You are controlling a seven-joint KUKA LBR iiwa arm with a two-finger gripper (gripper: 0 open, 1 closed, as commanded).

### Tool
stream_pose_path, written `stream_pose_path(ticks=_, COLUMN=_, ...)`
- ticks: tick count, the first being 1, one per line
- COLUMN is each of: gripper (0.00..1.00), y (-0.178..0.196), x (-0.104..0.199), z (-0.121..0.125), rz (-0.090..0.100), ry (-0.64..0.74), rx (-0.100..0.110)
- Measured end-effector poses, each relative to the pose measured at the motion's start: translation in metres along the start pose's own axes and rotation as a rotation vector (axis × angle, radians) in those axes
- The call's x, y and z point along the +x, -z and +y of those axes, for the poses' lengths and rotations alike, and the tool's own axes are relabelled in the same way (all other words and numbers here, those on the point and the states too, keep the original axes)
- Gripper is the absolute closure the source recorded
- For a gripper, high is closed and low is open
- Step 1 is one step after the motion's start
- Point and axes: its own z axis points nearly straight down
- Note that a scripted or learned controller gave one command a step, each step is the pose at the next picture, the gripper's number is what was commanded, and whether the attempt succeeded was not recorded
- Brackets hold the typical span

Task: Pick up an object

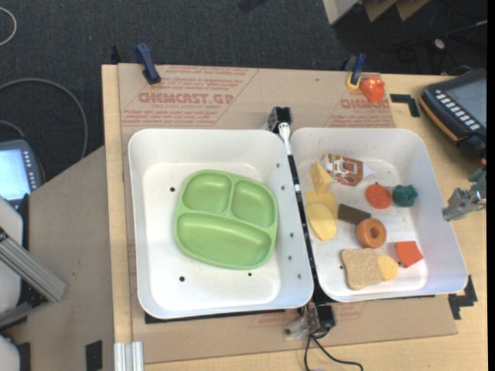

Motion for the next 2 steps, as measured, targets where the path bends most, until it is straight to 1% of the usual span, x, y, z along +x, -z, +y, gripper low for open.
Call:
stream_pose_path(ticks=1, gripper=1.00, y=-0.047, x=0.104, z=0.046, rz=0.005, ry=0.015, rx=0.000)
stream_pose_path(ticks=2, gripper=1.00, y=0.036, x=0.138, z=0.000, rz=-0.001, ry=0.008, rx=-0.012)
